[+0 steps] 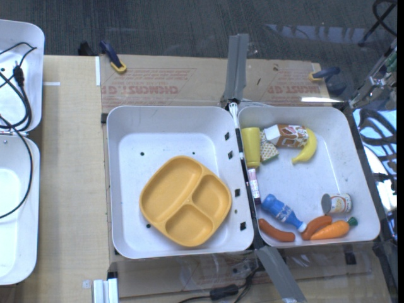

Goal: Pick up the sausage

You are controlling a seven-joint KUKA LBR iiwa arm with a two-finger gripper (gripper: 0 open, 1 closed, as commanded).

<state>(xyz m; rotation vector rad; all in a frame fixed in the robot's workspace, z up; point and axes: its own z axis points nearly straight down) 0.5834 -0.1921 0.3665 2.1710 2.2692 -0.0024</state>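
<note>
Where the two white bins meet on the desk (69, 169), a grey divider post (237, 68) rises at the far side of their shared rim. Left bin (126, 137): holds one yellow plate (185, 200) with three compartments, lying flat slightly toward the near wall. Right bin (353, 163): holds all the small items. Sausage (276, 230): reddish-brown, lying flat near the bin's near-left corner, close to the near wall and apart from the plate. Blue bottle (282, 211): lies on its side just beside the sausage, on its far side, white cap pointing to the right. Two carrots (329, 228): orange, lying side by side to the right of the sausage, green ends toward the near-right corner. Can (337, 203): lies on its side just beyond the carrots. Yellow bottle (251, 146): lies along the left wall, with a thin tube (254, 185) in line with it toward the near side. Banana (306, 147): curved, at the far middle of the bin, touching a brown-and-white carton (287, 136); a small checked packet (268, 151) sits between the carton and the yellow bottle. Cardboard sheet (189, 81): lies under and beyond both bins, held by blue clamps (112, 58). Metal parts show at the upper right edge, but whether they belong to the arm, and whether the gripper is open or closed, cannot be told.
</note>
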